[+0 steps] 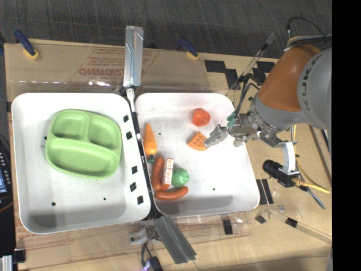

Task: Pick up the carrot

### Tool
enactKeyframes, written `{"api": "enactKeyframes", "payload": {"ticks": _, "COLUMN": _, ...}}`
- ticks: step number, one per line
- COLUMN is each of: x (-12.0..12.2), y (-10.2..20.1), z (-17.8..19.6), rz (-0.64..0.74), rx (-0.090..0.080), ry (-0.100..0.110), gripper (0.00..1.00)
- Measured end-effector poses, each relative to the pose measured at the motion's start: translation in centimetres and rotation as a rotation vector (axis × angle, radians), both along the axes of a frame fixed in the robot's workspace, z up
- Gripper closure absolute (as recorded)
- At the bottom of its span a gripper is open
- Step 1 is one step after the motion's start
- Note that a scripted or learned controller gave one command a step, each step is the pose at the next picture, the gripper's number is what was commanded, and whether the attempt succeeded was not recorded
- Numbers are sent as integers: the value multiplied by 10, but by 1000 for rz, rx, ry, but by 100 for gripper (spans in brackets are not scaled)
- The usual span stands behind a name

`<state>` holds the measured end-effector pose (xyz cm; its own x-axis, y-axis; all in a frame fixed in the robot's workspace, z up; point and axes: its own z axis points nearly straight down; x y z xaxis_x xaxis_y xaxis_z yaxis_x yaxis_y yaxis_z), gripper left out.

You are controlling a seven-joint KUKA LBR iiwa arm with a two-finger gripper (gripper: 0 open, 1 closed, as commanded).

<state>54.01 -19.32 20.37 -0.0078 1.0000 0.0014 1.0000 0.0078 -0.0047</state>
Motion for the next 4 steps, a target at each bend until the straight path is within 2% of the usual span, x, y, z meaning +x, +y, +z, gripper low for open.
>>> {"api": "enactKeyframes", "payload": {"ticks": 1, "x": 13, "y": 79, "z": -42, "rz": 193, "rx": 1, "ry": 0, "gripper": 0}}
{"api": "enactKeyframes", "payload": {"ticks": 2, "x": 87, "y": 9, "z": 2, "rz": 374, "rx": -3, "ry": -7, "gripper": 0}}
{"api": "enactKeyframes", "payload": {"ticks": 3, "x": 27, "y": 46, "z": -50, "rz": 470, "rx": 2, "ry": 0, "gripper": 0}}
{"api": "enactKeyframes", "payload": {"ticks": 4, "x": 37, "y": -16, "z": -30, "rz": 681, "rx": -1, "ry": -4, "gripper": 0}}
